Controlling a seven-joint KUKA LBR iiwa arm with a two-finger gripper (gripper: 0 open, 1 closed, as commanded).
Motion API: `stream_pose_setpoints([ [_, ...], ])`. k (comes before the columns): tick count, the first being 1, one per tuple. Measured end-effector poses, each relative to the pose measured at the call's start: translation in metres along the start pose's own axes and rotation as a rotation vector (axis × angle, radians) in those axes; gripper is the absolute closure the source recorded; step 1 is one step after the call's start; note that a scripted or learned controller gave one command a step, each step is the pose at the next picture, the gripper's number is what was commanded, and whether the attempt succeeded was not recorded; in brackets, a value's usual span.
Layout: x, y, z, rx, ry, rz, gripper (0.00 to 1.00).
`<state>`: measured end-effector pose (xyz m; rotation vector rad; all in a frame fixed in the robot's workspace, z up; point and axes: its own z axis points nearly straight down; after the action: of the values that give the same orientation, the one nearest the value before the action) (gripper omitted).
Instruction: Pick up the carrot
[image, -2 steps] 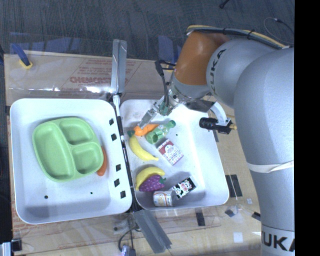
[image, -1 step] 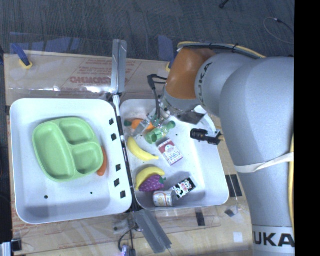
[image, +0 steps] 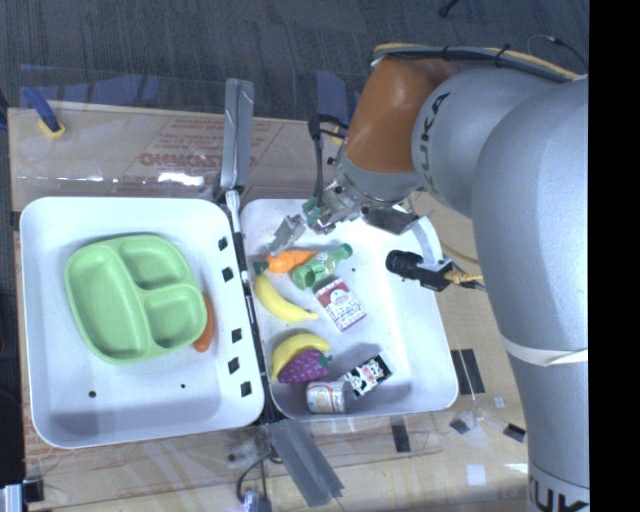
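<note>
The carrot (image: 289, 261), orange with a green top, lies in the right bin (image: 425, 340) near its upper left corner, pointing right toward a green bottle (image: 322, 266). My gripper (image: 284, 235) hangs just above and slightly behind the carrot, slanting down to the left from the wrist. Nothing is visibly held in it. A second orange, carrot-like piece (image: 205, 324) lies in the left bin against the right edge of the green plate.
The right bin also holds a banana (image: 282, 300), a red and white carton (image: 340, 303), purple grapes with a yellow piece (image: 300, 358), a can (image: 325, 398) and a black and white box (image: 368, 375). A green divided plate (image: 135, 295) sits in the left bin (image: 60, 400).
</note>
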<state>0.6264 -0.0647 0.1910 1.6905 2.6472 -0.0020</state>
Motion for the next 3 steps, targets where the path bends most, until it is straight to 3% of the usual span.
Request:
stream_pose_setpoints([
  [1, -0.041, -0.002, 0.086, -0.007, 0.000, 0.208, 0.00],
  [2, 0.022, 0.035, 0.000, 0.000, 0.001, 0.141, 0.00],
  [3, -0.027, -0.023, 0.038, 0.001, 0.001, 0.038, 0.00],
])
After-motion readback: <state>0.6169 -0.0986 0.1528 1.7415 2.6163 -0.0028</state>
